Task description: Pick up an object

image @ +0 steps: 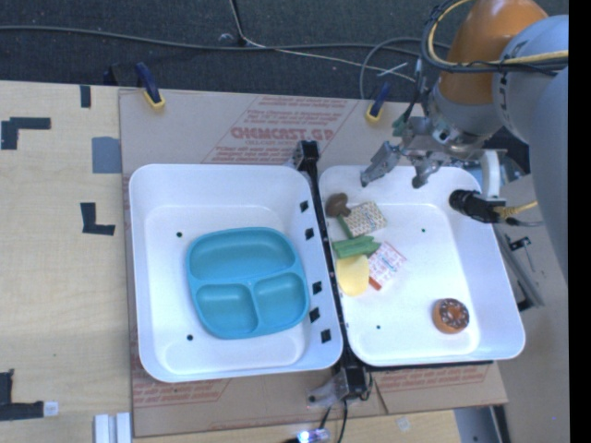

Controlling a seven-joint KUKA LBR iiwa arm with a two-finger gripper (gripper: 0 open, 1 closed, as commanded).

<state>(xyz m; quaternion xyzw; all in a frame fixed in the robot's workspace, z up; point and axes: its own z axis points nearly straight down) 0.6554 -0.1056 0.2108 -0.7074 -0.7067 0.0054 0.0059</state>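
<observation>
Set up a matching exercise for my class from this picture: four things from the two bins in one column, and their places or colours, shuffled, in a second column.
Things:
1. divided plate
2. doughnut
3. yellow block
4. gripper

Descriptions:
A. brown, near the right bin's front right corner
B. above the right bin's far edge
C. blue, in the left bin
D. close to the divider, below a green piece

Pairs: 1-C, 2-A, 3-D, 4-B

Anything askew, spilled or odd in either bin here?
Nothing spilled or damaged. The small items crowd against the right bin's left wall, while the donut lies apart near the front. The blue tray sits slightly rotated in the left bin.
</observation>
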